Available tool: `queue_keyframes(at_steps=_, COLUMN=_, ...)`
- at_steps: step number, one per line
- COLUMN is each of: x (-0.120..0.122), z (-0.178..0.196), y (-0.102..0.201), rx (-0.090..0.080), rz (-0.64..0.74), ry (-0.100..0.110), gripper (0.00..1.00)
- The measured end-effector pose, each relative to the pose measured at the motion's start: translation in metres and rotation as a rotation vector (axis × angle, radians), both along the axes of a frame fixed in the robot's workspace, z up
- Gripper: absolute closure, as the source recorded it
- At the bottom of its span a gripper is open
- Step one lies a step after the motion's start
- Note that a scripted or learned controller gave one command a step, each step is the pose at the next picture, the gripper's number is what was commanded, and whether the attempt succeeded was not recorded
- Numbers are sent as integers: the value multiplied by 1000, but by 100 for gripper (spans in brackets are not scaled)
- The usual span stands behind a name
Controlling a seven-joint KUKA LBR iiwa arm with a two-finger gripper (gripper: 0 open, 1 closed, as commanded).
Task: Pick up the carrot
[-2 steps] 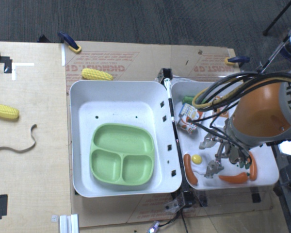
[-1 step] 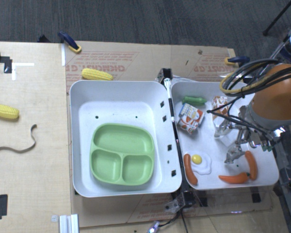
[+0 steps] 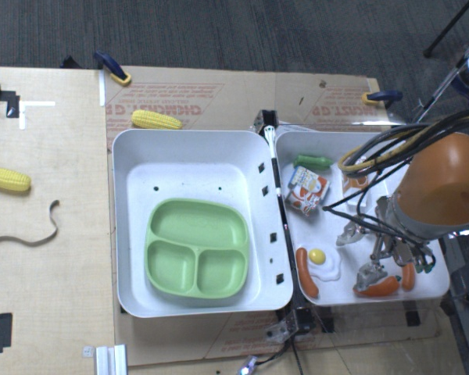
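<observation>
- My arm (image 3: 442, 182), nearest the lens, hangs over the right bin (image 3: 328, 301) with cables looping off it.
- Left bin (image 3: 129, 209) carries a green divided plate (image 3: 197, 248). Not my concern.
- My gripper (image 3: 375, 270) sits low at the right bin's near edge. Released or clenched, cannot tell; the wrist hides it.
- Carrot (image 3: 381, 287) lies flat just below the gripper, close to the bin wall. Nothing shows it grasped.
- Judgement: straddle the carrot across its narrow width, settle fully to the floor, then close. The wall crowds one side.
- Sausage (image 3: 306, 272) and fried egg (image 3: 322, 262) lie apart to the left, clear of the approach.
</observation>
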State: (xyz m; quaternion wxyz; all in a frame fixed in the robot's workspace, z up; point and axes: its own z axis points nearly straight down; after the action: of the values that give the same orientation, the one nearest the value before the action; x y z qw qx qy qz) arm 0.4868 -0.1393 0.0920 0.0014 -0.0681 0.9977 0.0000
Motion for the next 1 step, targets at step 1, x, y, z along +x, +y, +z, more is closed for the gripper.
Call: queue_keyframes(at_steps=1, x=-4, z=48, y=-53, rx=-1, rz=35, ry=-2, gripper=0)
